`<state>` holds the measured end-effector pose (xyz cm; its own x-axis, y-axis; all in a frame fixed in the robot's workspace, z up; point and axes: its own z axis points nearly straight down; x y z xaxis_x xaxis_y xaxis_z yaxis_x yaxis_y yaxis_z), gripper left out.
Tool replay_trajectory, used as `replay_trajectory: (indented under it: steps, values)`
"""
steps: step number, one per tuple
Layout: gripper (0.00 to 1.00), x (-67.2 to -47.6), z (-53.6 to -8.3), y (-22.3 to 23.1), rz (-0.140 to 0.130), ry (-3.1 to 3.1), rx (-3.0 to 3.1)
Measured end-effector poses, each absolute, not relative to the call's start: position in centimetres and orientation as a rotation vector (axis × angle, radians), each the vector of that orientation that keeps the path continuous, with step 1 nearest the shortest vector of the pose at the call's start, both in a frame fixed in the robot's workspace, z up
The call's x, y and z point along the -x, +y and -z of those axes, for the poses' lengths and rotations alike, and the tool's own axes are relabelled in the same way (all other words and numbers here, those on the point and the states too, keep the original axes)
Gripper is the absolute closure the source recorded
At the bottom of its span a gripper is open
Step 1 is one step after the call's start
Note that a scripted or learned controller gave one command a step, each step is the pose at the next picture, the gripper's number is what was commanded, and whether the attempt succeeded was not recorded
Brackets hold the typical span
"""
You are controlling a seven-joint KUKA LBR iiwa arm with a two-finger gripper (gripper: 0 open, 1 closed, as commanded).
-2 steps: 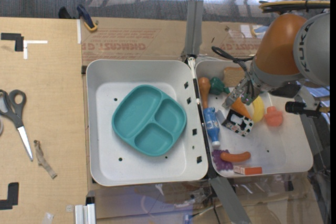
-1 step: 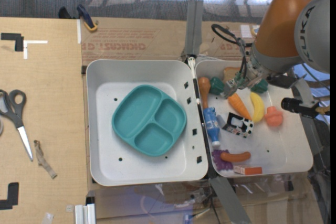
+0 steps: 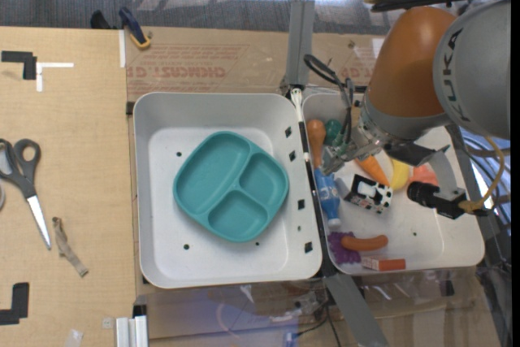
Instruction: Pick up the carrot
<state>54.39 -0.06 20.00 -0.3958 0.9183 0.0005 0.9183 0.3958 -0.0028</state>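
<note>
1. Progress: the carrot (image 3: 373, 166) lies on the floor of the right bin (image 3: 422, 256), tilted, just beside the lower edge of the arm's wrist. By the look of it, nothing has been lifted yet, so the grasp and the raise are both left to do.
2. The gripper (image 3: 345, 144) is low over the far left part of the right bin, near the carrot's upper end. Whether it is wide, narrow or closed on anything I cannot tell; the wrist and cables crowd that spot.
3. Count, bins: two white bins side by side, the left bin (image 3: 150, 191) and the right one.
4. Count, left bin: one teal divided plate (image 3: 231, 187) with three compartments.
5. Count, right bin: one carrot, one small orange-and-green toy vegetable (image 3: 315, 129) at the far left corner, one blue bottle (image 3: 328, 195), one black-and-white cow-patterned block (image 3: 370, 195), one yellow piece (image 3: 400, 172), one sausage (image 3: 365, 241), one purple item (image 3: 344, 255), one small orange-and-white box (image 3: 383, 263).
6. Count, bench to the left: one pair of scissors (image 3: 28, 183).
</note>
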Motion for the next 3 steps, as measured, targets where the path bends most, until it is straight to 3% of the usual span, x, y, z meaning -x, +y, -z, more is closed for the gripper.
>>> replay_trajectory:
  steps: [1, 2, 3]
  values:
    - [1.00, -58.2, -21.9, -4.3, 0.000, -3.043, 0.796]
    - [1.00, -58.3, -22.8, -4.4, 0.000, -3.044, 0.800]
    - [1.00, -47.8, -22.5, -2.1, -0.001, -3.022, 0.856]
